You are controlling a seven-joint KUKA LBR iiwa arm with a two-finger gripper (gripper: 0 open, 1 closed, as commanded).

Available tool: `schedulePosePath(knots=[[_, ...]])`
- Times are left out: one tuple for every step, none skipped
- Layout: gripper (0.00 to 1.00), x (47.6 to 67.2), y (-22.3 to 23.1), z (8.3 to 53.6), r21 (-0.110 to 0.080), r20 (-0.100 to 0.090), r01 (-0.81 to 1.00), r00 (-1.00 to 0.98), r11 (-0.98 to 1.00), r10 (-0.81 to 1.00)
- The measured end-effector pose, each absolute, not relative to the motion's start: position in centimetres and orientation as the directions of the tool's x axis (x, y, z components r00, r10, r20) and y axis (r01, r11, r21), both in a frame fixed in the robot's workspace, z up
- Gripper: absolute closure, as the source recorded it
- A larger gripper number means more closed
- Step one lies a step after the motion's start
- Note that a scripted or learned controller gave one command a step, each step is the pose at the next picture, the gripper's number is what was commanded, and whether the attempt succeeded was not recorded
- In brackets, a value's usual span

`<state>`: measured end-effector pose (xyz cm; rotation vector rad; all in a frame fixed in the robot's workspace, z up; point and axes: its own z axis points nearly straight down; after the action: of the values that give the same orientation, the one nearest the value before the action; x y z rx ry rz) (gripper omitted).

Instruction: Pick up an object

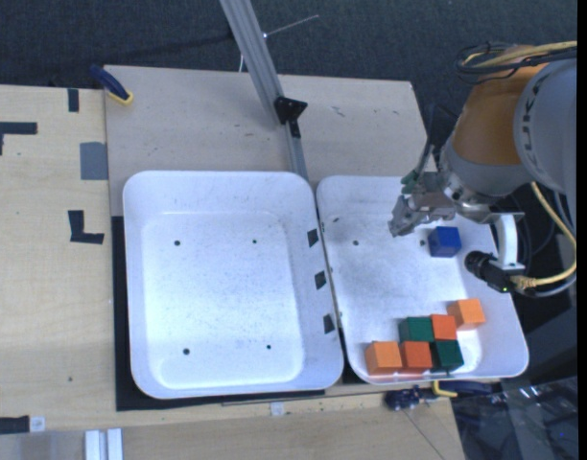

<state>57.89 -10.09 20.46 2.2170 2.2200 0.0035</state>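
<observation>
Nothing is picked yet: the grey two-finger gripper (406, 220) hangs just beside the small blue cube (444, 241), holding nothing that I can see.

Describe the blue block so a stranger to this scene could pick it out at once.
Start at the right-hand white bin, the one the grey arm reaches over. Just below the gripper, toward the bin's right side, lies the blue block by itself. It is the lone blue piece, apart from the orange and green blocks clustered at the bin's near edge.

the wooden bench (207, 123) bears two white bins side by side, left bin (140, 257) and right bin (370, 209).
</observation>
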Motion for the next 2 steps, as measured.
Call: schedulePosePath(knots=[[1.0, 58.0, -10.0, 23.8, 0.002, 0.0, 1.0, -0.002, 0.002, 1.0], [1.0, 59.4, -5.1, 24.6, 0.0, 0.002, 1.0, -0.007, 0.007, 1.0]])
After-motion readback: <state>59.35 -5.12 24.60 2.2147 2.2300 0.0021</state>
